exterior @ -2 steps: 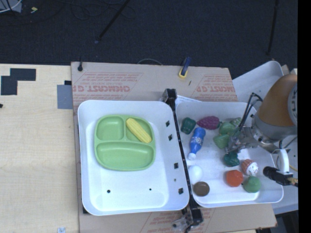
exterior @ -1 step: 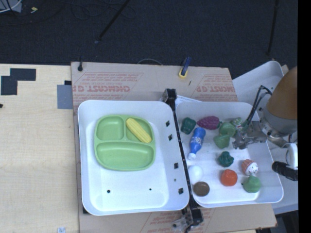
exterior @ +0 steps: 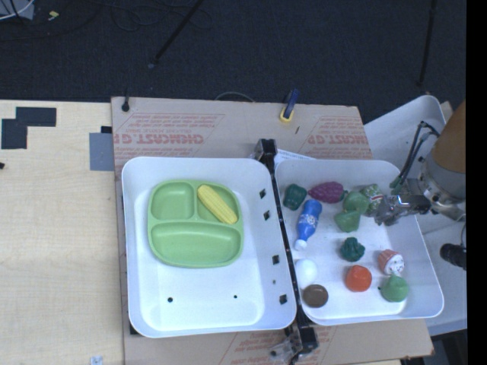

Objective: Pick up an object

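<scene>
Camera view: pincer [exterior: 386, 211], grip state unclear, hovers near the right bin [exterior: 430, 291] far edge beside green toys [exterior: 351, 210].

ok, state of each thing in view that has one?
gripper: over right bin, nothing visibly held
blue bottle: lying on its side
corn: lying in green tray's upper right compartment
green tray: flat in left bin
brown ball: resting near right bin's front edge
</scene>
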Tool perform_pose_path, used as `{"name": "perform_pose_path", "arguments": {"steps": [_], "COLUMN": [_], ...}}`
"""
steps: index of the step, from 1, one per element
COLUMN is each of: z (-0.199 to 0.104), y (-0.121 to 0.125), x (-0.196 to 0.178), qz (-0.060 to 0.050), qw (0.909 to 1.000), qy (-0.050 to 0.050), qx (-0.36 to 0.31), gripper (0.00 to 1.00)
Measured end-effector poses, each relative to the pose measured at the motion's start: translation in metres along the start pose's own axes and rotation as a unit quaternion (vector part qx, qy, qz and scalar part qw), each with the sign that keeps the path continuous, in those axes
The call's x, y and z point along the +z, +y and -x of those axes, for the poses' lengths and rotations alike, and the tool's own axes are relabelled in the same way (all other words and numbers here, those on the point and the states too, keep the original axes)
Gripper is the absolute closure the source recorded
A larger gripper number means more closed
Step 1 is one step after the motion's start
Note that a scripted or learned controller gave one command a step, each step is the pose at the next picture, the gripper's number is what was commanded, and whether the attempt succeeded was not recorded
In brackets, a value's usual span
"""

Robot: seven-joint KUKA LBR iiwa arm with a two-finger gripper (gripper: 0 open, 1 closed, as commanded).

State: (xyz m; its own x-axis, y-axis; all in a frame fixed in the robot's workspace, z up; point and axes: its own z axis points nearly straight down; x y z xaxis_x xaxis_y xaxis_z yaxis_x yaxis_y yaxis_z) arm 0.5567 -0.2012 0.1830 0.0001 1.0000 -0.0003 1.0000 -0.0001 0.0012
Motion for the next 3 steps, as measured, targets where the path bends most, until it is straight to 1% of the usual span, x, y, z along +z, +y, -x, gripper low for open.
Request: {"name": "perform_pose_path", "arguments": {"steps": [1, 2, 3], "z": [0.001, -0.057, -0.116], "y": [0.001, 0.009, 0.001], "x": [-0.047, -0.052, -0.056], "qz": [0.001, -0.001, -0.002], "qw": [1.0, 1.0, 1.0], "qy": [0.0, 0.002, 0.002], "qx": [0.0, -0.003, -0.003], "gripper": [1.0, 1.0, 1.0]}}
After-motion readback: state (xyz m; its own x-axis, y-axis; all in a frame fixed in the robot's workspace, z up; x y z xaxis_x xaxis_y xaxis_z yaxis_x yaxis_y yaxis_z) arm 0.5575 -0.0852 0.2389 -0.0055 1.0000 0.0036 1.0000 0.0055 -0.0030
